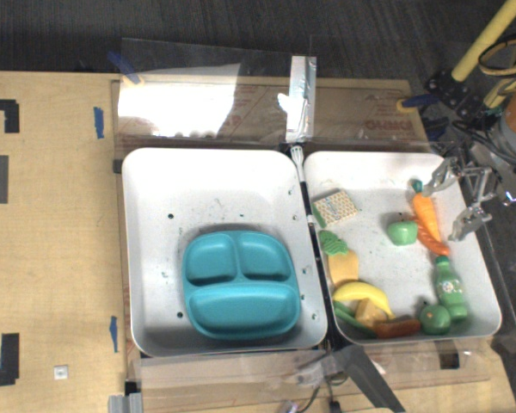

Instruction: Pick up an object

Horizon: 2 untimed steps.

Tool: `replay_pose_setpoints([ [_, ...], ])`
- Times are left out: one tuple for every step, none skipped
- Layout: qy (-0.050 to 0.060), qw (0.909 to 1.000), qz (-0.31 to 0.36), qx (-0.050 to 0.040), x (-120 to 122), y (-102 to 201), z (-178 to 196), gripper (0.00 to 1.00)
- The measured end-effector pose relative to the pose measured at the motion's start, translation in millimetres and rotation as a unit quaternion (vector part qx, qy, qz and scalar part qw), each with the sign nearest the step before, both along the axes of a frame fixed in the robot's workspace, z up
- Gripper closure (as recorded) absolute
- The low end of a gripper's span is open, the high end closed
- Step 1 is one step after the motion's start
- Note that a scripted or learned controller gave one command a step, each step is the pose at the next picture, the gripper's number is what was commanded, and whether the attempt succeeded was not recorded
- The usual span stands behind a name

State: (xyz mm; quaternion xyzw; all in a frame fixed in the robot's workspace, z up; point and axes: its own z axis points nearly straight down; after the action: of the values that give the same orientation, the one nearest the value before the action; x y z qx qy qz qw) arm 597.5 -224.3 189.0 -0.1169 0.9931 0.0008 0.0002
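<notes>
My gripper [455, 200] hangs over the right edge of the right bin [370, 172], with the arm coming in from the upper right. Its two metal fingers [441, 175] stand apart, so it is open with nothing between them. An orange toy carrot [427, 219] lies just left of the fingers, close to them but not gripped. A small green pepper-like piece [402, 231] sits left of the carrot. A green bottle [448, 282] lies below the carrot, near the bin's right wall.
The right bin also holds a waffle piece [335, 206], a leafy green piece [333, 243], a banana [362, 297], a brown sausage [397, 326] and a green ball [435, 318]. A teal divided plate [239, 284] lies in the left bin [155, 188].
</notes>
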Motion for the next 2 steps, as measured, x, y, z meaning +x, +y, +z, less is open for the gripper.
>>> replay_pose_setpoints([
  [-0.005,0.9978,-0.067,-0.0016,-24.6,0.5,-92.2,0.00],
  [-0.006,0.9977,-0.068,-0.0008,6.5,30.7,-100.6,0.00],
])
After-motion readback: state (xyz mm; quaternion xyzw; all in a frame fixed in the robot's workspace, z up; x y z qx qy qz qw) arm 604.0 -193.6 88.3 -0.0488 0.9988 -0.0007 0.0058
